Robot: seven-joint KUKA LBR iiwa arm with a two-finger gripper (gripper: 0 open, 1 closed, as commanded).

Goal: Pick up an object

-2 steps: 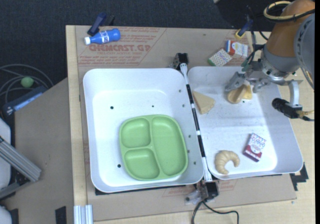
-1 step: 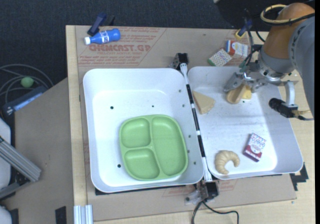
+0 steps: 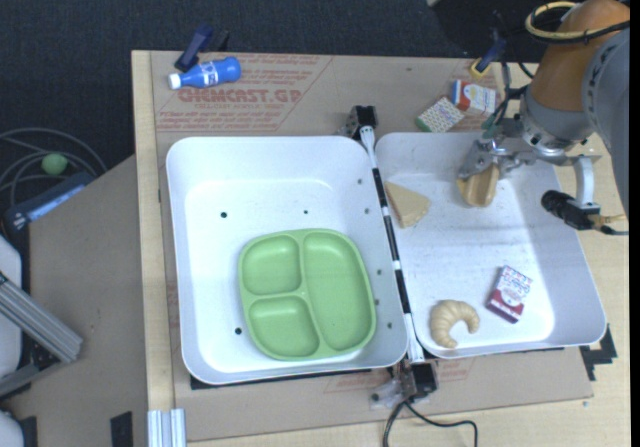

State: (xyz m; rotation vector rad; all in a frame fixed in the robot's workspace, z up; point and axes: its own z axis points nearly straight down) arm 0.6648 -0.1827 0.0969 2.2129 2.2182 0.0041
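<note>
The gripper (image 3: 484,171) hides the top of a tan object (image 3: 479,189).

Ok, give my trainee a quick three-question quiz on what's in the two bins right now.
1. True or false: the green divided plate lies in the right bin.
2. Which item lies nearest the right bin's front edge: A) croissant, B) cheese wedge, C) red-and-white packet?
3. Fill in: the gripper is over a tan object near the right bin's ____ edge.

Key: 1 false, it lies in the left bin. 2 A. 3 back.
</note>
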